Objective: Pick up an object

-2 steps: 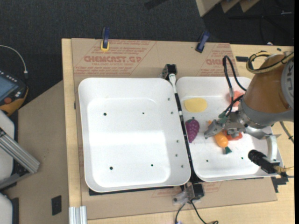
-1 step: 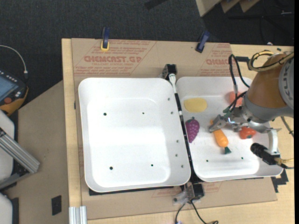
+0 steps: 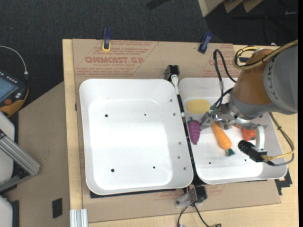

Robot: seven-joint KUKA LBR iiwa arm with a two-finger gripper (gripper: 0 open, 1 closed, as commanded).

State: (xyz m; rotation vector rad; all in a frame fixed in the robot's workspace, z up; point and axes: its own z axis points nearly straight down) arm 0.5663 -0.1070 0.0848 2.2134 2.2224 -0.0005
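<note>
In the right bin (image 3: 227, 174) lie a pale yellow piece (image 3: 197, 106) at the back left, a purple bunch of grapes (image 3: 194, 130) by the left wall, and an orange carrot (image 3: 221, 136) with a green tip in the middle. A red-orange piece (image 3: 249, 134) peeks out from under the wrist. My gripper (image 3: 215, 117) hangs low over the bin, just above the carrot's upper end and right of the grapes. The arm's grey and orange body hides the bin's right rear part.
The left bin (image 3: 94, 141) stands beside the right one, their rims meeting along a central divider (image 3: 184, 126). Both rest on a cardboard sheet (image 3: 118, 53) held by clamps at the back. Cables trail near the right bin's back rim.
</note>
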